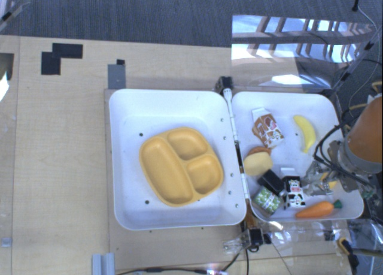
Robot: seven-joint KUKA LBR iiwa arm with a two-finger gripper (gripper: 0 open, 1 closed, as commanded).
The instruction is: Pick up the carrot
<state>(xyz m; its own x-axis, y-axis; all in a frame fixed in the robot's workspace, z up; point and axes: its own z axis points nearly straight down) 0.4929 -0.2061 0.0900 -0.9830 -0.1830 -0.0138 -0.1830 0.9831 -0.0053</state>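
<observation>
The orange carrot, with a small green end on its right, lies along the front wall of the right bin. My gripper hangs at the right side of that bin, just above and slightly behind the carrot. Grey wrist and cables crowd around it. I see nothing held in it. The arm's orange band sits at the right edge of the view.
Also in the right bin are a yellow banana, a snack packet, a pale potato, a black block, a green can and a cow-print carton close to the carrot's left. A yellow divided plate lies in the left bin.
</observation>
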